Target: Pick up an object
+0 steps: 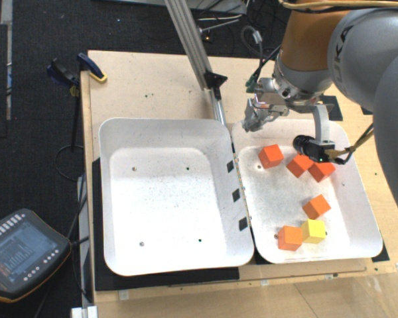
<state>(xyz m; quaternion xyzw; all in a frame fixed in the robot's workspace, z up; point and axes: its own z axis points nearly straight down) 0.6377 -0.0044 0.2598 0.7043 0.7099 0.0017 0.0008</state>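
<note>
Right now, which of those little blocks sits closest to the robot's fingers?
The orange block at the right bin's far left, alone; it lies just below the gripper. The others lie farther right or nearer the camera.

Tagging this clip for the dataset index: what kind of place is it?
Likely a robotics lab pick-and-place cell: a KUKA arm reaches over two white bins on a wooden bench, coloured blocks lie in the right bin, and a teach pendant sits on the floor.

A robotics lab was indicated: a plywood bench (152,78) bearing two white bins (119,138) was flanked by a teach pendant (20,254) on dark flooring, loose cables (219,22), clamps (76,71) and an aluminium camera strut (189,35)
</note>
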